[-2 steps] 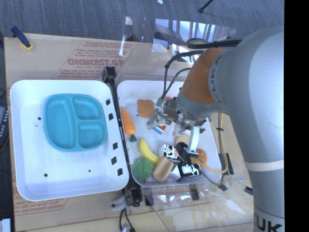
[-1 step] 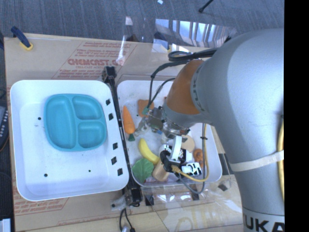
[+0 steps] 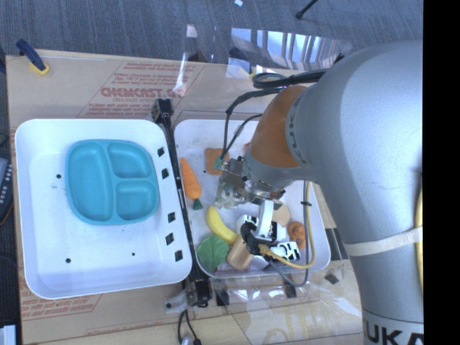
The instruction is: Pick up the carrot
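Orange plastic carrot (image 3: 190,180) lies in the shallow white right-hand bin (image 3: 192,141), along the bin's left wall. Metal gripper (image 3: 233,190) sits over the bin's middle; open or closed, cannot tell.

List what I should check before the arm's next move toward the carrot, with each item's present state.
1. Carrot located: ok. It lies in the right-hand bin, along the wall next to the other bin.
2. Carrot free to take: ok. Its whole length shows and nothing lies on it.
3. Claw lined up over the carrot: not ok. It sits further to the view's right, over the middle of the bin.
4. Neighbours clear: ok. The banana lies nearer the camera and apart from the carrot.
5. Room on the wall side: cannot tell. The carrot lies close to the wall.
6. Blue plate out of the way: ok. It is in the other bin.
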Tool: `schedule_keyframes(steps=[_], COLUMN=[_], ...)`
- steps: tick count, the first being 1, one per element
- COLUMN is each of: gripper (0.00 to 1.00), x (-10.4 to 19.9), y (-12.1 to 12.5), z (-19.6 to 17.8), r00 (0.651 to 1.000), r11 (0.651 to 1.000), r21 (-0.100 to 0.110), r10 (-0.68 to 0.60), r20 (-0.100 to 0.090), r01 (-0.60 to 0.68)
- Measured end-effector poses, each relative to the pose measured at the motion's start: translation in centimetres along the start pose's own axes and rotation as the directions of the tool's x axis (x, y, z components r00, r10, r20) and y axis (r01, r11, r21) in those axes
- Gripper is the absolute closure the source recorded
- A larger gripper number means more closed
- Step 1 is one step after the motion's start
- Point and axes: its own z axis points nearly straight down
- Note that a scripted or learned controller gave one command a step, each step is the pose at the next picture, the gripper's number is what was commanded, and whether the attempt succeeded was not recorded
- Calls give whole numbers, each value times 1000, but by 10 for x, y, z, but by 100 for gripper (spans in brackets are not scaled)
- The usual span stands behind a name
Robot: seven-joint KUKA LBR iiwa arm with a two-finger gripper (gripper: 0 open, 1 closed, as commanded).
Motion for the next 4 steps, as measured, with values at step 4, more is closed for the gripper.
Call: schedule_keyframes(steps=[4], gripper=[0], x=[75], y=[13], z=[-97], r00=[798], r11=[798], r21=[-7], r10=[603], r20=[-16], r01=[-603])
